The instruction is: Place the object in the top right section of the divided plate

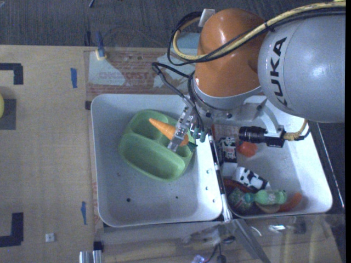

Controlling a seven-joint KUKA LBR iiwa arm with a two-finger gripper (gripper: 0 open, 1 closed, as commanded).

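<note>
Orange carrot (163, 127) lying in the upper right section of the green divided plate (149, 156), long axis on a diagonal, pointed tip toward the left bin's (109, 163) far left corner, thick end toward the divider between the two bins. Gripper (181, 133) right at that thick end, jaws narrow and touching the carrot there; cannot tell whether truly pinched. Plate resting in the far right part of the left white bin. Right bin (315, 169) holding a heap of small toys (258, 193) along its near edge. Pale wooden tabletop (44, 163) with blue tape (73, 78) and black markings (13, 73) toward its left edge. Dark carpet (55, 10) beyond the far edge.
</note>
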